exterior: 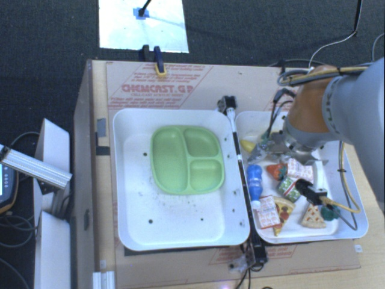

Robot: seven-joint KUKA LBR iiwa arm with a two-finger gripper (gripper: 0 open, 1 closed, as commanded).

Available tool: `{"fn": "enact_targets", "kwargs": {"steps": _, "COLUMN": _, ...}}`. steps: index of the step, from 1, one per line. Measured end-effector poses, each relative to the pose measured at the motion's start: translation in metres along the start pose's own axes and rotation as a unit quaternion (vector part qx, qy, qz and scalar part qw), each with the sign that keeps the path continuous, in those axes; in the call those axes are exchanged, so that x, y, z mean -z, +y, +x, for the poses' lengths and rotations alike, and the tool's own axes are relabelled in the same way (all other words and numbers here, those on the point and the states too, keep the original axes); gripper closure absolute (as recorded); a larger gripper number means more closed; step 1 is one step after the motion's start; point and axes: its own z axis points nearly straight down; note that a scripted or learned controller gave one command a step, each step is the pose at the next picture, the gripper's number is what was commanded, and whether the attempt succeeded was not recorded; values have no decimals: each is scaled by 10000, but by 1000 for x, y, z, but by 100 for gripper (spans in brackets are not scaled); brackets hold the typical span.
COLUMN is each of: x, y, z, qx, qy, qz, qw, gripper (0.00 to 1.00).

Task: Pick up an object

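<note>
Toys crowd the right bin (355, 215), a blue bottle (254, 181), pizza slices (313, 217) and small cartons (299, 170) just beside the gripper (272, 149), whose spread I cannot tell, while a green divided plate (186, 160) lies in the left bin (132, 179).

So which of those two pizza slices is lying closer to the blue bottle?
The pizza slice lying between the bottle and the other slice, which lies farther right.

Green tray (186, 159) looked like smooth matt plastic, both white bins (135, 221) glossy plastic too. Bench top (162, 89) was printed cardboard-ish sheet, and the floor at 12 o'clock (48, 29) rough dark carpet.
</note>
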Motion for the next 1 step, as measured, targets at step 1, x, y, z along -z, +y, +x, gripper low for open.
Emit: {"fn": "enact_targets", "kwargs": {"steps": 1, "x": 0, "y": -30, "z": -16, "qx": -1, "qy": 0, "qz": -1, "qw": 10000, "gripper": 0}}
